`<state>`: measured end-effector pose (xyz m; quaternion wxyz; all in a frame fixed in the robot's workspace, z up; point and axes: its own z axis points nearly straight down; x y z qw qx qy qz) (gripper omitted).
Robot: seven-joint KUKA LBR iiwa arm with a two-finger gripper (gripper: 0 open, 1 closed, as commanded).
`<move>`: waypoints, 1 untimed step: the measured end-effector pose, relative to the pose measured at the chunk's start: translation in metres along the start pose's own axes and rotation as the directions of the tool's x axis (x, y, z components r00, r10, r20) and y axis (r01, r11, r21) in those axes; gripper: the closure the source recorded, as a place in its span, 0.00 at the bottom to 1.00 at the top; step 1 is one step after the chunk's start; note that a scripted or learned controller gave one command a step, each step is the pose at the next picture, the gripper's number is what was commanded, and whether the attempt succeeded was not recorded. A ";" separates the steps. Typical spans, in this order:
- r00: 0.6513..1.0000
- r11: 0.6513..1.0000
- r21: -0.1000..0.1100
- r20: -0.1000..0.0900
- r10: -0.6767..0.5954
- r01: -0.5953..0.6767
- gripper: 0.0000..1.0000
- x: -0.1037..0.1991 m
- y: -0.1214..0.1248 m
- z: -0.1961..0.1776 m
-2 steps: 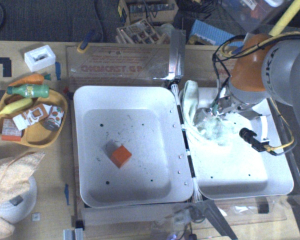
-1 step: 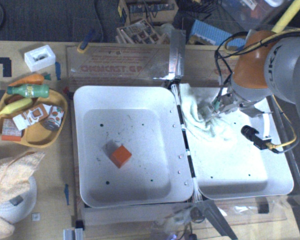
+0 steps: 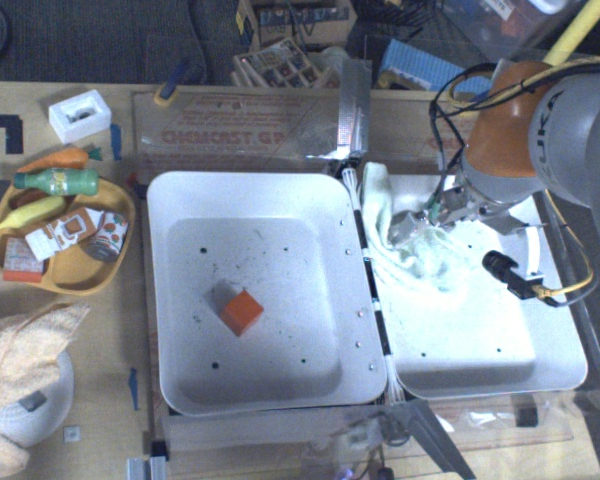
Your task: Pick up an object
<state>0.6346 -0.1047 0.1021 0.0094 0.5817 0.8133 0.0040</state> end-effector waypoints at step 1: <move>0.997 0.997 0.013 -0.007 -0.075 0.075 0.00 -0.008 0.033 0.012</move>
